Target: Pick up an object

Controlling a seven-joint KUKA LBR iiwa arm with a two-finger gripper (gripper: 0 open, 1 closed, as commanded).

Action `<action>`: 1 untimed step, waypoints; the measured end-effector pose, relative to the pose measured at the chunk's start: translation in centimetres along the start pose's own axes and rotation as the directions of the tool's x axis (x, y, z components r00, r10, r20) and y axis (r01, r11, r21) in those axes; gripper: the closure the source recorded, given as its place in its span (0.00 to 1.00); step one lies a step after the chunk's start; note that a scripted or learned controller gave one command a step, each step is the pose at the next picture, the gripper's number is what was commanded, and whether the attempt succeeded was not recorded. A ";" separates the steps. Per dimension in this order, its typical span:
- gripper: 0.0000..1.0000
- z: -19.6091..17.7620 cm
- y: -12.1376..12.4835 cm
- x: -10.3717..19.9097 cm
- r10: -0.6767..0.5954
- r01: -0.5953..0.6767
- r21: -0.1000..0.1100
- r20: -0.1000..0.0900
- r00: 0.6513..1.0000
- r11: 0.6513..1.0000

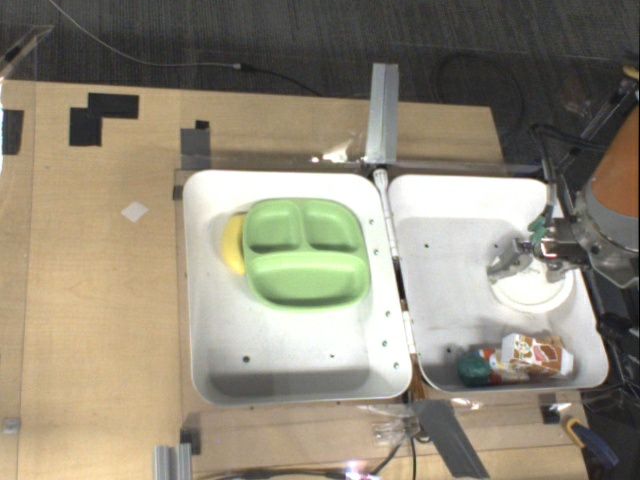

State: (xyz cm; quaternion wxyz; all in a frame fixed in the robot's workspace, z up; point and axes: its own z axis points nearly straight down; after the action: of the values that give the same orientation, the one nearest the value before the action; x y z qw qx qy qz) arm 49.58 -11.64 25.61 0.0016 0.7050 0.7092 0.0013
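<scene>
My gripper hangs low over the right bin, near its right side, coming in from the right edge. Just below and partly under it lies a white round dish; I cannot tell whether the two touch. A small bottle with a green cap and an orange-and-white label lies on its side along the bin's front wall. In the left bin a green divided plate rests over a yellow object that peeks out at its left.
A metal post stands behind the seam between the bins. Cables run along the right edge by the arm. Black tape marks lie on the wooden bench at far left.
</scene>
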 end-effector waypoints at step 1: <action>0.00 1.6 2.8 1.5 0.008 -0.008 0.000 0.000 1.000 1.000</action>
State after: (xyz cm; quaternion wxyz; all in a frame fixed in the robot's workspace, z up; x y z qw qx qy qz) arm 52.35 -10.13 24.02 0.0014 0.7080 0.7062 0.0014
